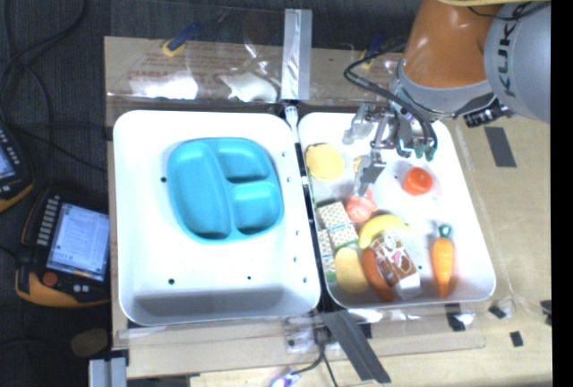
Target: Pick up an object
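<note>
Gripper (387, 143): hangs over the far half of the right bin, fingers pointing down and toward the left; whether they are apart or together cannot be told from this slant, and nothing can be seen between them.
Arm (452, 36): grey with an orange band above the wrist, reaching in from the right over the far right corner of the right bin, cables looped around the wrist.
Right bin (474, 233): shallow and white, holding a crowd of toy food items.
Yellow round item (324, 161): lies near the far left of the right bin, just left of the gripper.
Small orange-red round item (417, 181): sits just right of and below the gripper, apart from the pile.
Red item (360, 206): directly below the gripper, at the top of the pile.
Banana (380, 228): yellow, in the middle of the pile, touching the red item.
Patterned packet (392, 260): red and white, lying just nearer than the banana.
Carrot (442, 258): orange with a green top, near the right wall, upright along the bin.
Checked blocks (337, 224): against the left wall of the right bin.
Left bin (143, 269): white, beside the right bin.
Blue tray (224, 186): turquoise, with compartments, lying in the middle of the left bin.
</note>
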Motion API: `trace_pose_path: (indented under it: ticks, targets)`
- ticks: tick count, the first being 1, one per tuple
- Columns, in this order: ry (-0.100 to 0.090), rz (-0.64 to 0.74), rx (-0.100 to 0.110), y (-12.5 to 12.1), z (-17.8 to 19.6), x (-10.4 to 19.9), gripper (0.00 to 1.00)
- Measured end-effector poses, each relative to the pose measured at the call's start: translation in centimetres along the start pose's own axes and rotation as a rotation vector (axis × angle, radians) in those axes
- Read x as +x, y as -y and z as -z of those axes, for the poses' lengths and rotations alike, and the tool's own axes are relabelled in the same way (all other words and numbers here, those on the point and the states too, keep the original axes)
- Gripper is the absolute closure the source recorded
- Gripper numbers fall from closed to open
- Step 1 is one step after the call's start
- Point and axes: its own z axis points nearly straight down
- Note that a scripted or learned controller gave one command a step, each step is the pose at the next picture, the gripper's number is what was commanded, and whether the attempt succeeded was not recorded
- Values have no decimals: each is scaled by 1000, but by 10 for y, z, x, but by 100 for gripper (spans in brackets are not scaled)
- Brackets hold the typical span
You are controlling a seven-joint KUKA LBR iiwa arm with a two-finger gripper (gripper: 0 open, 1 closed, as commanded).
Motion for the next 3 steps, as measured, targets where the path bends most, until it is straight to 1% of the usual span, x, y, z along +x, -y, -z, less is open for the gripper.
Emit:
trace_pose_path:
  ticks: [1,2,3]
  targets:
    - [-3,46,-1,4,-30,116,0]
    - [-2,-206,-1,49,-36,28,0]
    - [-1,-701,0,48,-112,13,0]
